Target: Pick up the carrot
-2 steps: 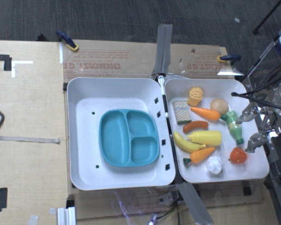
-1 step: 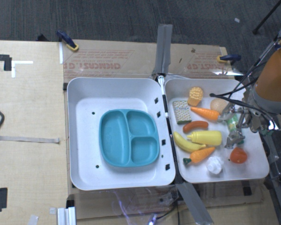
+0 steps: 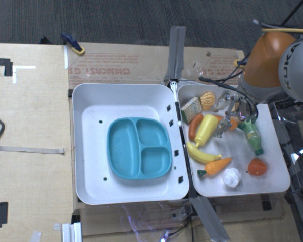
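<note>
Down at the front of the right bin [image 3: 272,188] lies the carrot [image 3: 215,167], orange with a green end, just beside a banana [image 3: 203,154] and a white ball [image 3: 232,177]. A red tomato [image 3: 257,167] sits near them. Farther back are a yellow bottle [image 3: 207,128], a green bottle [image 3: 252,136] and some corn [image 3: 207,101]. The tool [image 3: 226,116] hangs over the middle of this bin, well back from the carrot. I cannot tell if it is open or closed, and nothing seems to be in it. The left bin [image 3: 86,150] has a blue plate [image 3: 139,148]. I think the arm is only reaching now. Next it should move toward the front, go down over the carrot and squeeze it.
</note>
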### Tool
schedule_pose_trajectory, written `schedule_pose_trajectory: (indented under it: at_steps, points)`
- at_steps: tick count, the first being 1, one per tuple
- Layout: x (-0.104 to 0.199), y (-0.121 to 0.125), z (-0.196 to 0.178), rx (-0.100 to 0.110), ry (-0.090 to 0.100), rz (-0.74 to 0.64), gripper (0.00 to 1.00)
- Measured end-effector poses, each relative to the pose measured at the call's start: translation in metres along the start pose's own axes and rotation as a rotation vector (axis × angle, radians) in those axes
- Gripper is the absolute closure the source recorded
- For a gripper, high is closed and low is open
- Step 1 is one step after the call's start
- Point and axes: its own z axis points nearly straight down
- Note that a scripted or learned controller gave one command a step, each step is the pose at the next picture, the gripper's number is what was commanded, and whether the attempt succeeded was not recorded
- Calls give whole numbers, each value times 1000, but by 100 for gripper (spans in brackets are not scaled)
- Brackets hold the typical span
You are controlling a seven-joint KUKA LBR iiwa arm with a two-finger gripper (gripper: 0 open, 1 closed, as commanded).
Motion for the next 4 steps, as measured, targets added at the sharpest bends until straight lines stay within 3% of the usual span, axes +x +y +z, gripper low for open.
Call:
schedule_pose_trajectory:
  at_steps: [1,2,3,4]
  points:
    - [-2,1,-11,1,-7,-4,100]
    - [23,42,-60,0,0,111,100]
    - [24,42,-60,0,0,112,0]
    - [5,-1,5,0,2,102,0]
